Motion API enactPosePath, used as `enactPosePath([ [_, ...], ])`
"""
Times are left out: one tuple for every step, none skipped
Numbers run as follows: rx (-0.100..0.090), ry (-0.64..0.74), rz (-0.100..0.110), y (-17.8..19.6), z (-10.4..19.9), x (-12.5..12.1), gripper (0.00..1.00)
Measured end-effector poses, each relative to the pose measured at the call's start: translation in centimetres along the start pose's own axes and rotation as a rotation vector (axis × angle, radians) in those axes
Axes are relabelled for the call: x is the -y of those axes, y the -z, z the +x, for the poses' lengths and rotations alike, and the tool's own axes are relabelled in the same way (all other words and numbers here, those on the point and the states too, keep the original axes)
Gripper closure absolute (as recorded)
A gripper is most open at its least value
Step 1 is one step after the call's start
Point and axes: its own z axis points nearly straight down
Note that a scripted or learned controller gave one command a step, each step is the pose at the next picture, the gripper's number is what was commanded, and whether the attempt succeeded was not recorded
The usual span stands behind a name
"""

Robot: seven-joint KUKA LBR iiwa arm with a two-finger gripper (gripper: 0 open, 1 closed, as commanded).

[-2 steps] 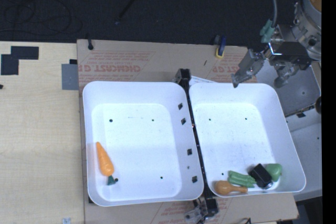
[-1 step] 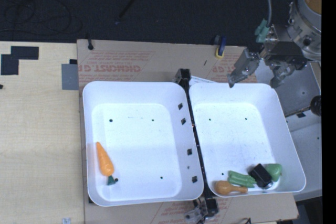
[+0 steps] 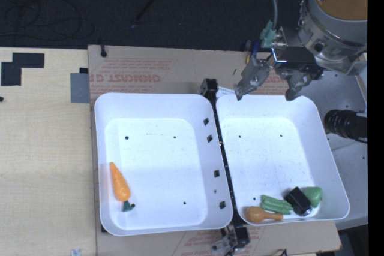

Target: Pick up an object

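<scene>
The gripper (image 3: 268,90) hangs over the far rim of the right bin (image 3: 327,147), at about 12 o'clock of it, fingers spread apart and grasping nothing. A toy carrot (image 3: 119,183) lies at 8 o'clock in the left bin (image 3: 102,129). A green piece (image 3: 276,204), black block (image 3: 297,200) and tan gourd (image 3: 261,214) cluster at 5 o'clock in the right bin.

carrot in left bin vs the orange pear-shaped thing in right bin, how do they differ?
The carrot is brighter orange, with a dark green tip; the pear-shaped piece is duller, yellowish-orange. The carrot lies lengthwise along its bin's left wall, alone; the pear-shaped piece lies crosswise at the near wall, beside the green bean pod. Both lie flat.
</scene>
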Motion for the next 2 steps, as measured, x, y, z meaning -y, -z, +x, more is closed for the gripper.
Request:
enactPosePath([
  [0.001, 0.002, 0.003, 1.0, 0.0, 0.0, 1.0],
  [0.005, -0.008, 0.018, -15.3, -2.2, 0.1, 1.0],
])
